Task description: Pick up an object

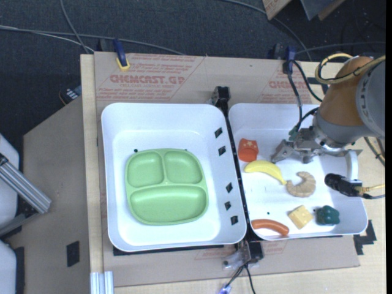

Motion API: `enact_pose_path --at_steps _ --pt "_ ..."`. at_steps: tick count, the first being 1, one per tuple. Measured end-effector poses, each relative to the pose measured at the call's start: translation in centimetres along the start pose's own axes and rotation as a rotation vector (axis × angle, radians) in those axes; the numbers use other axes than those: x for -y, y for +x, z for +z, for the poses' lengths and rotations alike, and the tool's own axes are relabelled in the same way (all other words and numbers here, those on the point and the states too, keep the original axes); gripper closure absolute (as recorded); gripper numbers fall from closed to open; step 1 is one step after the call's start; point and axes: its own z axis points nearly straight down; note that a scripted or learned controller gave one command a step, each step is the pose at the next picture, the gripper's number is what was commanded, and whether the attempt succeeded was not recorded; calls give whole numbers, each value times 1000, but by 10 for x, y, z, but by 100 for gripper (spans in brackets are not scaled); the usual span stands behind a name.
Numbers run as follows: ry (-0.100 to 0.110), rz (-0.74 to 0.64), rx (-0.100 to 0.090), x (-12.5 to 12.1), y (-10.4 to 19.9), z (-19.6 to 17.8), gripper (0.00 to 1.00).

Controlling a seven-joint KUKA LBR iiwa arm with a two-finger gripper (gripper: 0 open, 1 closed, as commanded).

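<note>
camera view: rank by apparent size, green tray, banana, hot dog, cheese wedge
1. green tray, far the largest
2. banana
3. hot dog, only slightly smaller than the banana, so that order is unsure
4. cheese wedge, smallest

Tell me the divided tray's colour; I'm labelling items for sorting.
Light green. The divided tray sits in the left bin, seen plainly in the camera view.
</note>
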Motion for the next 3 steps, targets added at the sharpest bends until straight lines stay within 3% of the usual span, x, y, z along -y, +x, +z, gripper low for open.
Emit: enact_pose_path --at_steps 1,3 --pt "2 0 -1 0 0 -8 100" --pt "-10 0 4 10 3 -107 100"
